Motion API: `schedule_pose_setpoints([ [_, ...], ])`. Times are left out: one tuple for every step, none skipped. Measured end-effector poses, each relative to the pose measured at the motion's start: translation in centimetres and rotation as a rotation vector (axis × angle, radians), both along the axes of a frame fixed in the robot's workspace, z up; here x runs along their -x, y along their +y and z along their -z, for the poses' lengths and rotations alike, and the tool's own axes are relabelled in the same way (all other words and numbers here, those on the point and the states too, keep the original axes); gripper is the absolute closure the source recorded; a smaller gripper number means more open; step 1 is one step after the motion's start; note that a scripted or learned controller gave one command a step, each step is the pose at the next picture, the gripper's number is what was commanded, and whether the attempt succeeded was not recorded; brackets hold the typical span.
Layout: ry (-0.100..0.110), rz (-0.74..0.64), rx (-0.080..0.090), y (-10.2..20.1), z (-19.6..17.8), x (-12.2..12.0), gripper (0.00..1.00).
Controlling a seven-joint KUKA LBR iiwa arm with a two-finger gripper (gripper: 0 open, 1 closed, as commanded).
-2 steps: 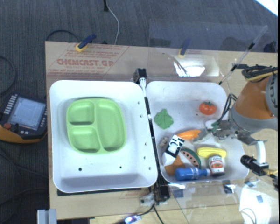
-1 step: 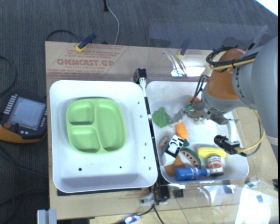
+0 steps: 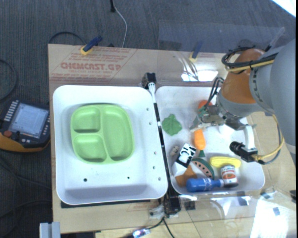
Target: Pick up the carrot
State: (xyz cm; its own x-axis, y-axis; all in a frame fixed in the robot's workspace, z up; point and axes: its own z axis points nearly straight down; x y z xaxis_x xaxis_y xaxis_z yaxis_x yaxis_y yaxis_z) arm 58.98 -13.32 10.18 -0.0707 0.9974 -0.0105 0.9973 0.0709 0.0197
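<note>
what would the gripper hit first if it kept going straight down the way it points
Probably the small orange carrot, lying on the right white bin's floor just below the gripper; depth is unclear from this slanted view.

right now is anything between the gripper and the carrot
Nothing visible. The gripper hangs just above the carrot in the right bin, with bare white floor between them; the green leafy toy lies off to the side.
</note>
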Motion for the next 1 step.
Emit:
schedule_pose_setpoints([
  [0.013, 0.068, -0.011, 10.02, -8.58, -2.16, 1.0],
])
